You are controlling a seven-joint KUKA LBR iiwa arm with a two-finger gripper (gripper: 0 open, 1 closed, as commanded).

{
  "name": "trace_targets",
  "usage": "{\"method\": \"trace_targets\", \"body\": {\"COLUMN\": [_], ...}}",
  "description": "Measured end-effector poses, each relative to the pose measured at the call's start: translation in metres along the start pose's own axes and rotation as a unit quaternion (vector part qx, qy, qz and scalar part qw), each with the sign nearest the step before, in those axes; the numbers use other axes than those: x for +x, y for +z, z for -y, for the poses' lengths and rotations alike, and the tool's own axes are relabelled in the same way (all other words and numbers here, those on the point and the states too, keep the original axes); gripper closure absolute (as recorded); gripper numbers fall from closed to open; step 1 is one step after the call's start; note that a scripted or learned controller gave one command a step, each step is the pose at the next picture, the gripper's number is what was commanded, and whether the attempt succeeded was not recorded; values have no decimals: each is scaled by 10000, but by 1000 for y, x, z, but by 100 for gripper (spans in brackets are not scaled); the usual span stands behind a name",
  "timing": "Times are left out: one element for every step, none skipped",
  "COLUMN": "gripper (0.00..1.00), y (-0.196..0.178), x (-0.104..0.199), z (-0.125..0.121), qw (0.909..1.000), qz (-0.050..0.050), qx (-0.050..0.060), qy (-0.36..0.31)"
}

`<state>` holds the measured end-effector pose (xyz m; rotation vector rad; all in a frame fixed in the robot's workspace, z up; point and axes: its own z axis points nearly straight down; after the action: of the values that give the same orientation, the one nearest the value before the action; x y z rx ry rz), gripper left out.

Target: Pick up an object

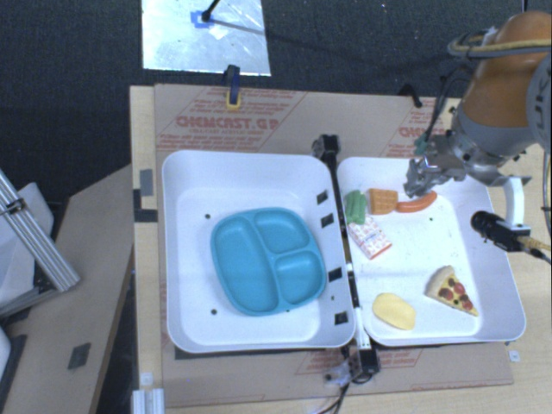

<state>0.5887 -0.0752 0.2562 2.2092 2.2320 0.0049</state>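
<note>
gripper [420, 182] low over sausage [416, 203], right bin [504, 313] far edge; grip state unclear.
five items right: sausage, pizza [452, 290], lemon [394, 310], carton [368, 236], veg [355, 205]; middle open. left bin [185, 231]: one tray [267, 260].

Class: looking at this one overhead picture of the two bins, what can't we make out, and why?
- Gripper: too small and dark to make out clearly above the sausage.
- Arm: cut off by the right edge.
- Carton: print too small to read.
- Green toy: too blurred to identify.
</note>
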Motion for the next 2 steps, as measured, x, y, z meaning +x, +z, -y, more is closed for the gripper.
{"method": "trace_targets", "body": {"gripper": [100,100], "y": [7,24], "x": [42,92], "z": [-20,-34], "qw": [10000,10000], "qz": [1,0], "qx": [-2,5], "qy": [4,3]}}
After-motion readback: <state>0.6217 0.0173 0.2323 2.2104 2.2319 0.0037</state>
